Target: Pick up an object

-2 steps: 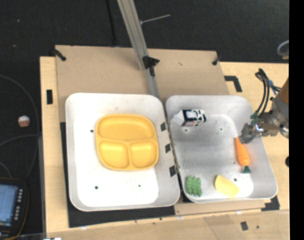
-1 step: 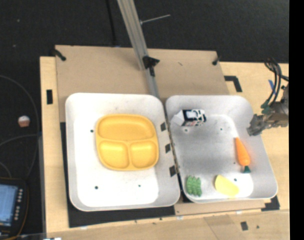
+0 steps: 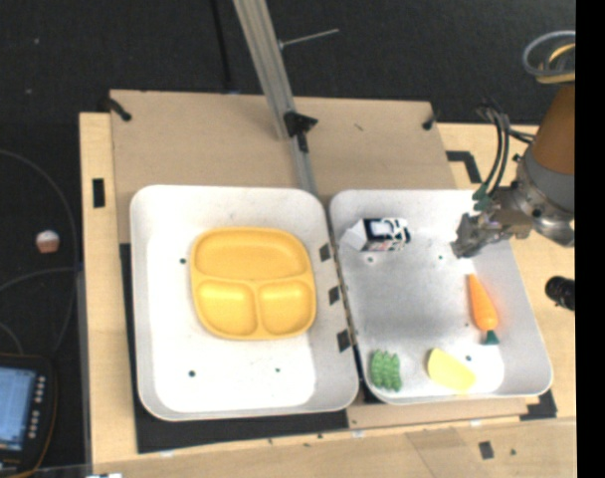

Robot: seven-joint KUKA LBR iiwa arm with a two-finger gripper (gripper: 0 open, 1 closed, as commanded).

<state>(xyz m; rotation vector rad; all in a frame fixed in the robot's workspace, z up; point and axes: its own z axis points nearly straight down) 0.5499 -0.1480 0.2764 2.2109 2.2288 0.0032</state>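
Yellow lemon-like toy (image 3: 450, 369) and green piece (image 3: 385, 367) near edge, carrot (image 3: 483, 305) just below gripper (image 3: 469, 237); grip state unreadable, descent risks glancing off carrot.

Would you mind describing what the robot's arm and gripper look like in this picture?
The arm is grey metal with a broad orange-brown band above the wrist. Dark cables loop down its left side toward the wrist. The gripper is a small dark grey assembly with blocky parts; its finer detail is too blurred to make out.
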